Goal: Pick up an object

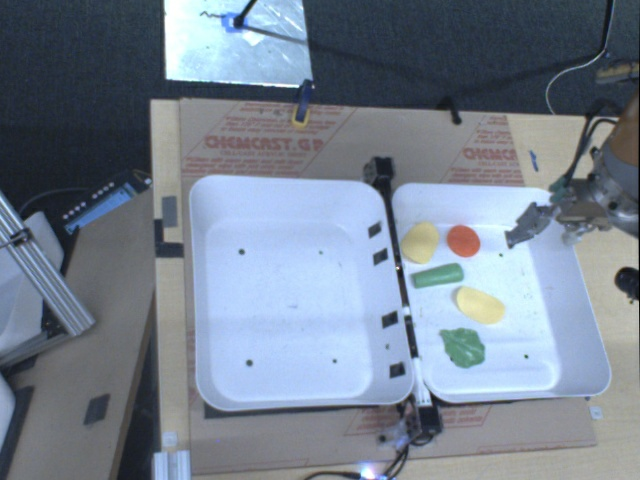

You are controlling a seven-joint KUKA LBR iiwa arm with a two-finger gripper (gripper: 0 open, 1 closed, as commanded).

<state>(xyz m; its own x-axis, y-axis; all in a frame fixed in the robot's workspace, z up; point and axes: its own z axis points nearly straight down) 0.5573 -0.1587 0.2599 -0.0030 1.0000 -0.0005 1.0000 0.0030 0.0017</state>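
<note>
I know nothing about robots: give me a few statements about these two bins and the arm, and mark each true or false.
1. All the colourful pieces lie in the right bin. True.
2. The orange round piece lies in the left bin. False: it is in the right bin.
3. The gripper hangs over the right bin. True.
4. The green stick is clamped in the gripper. False: it lies on the bin floor, apart from it.

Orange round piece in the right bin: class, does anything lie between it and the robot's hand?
Nothing visible does. The hand sits at the bin's right side, and only bare white bin floor separates it from the orange round piece. The yellow pieces and green pieces lie left of or below it.
</note>
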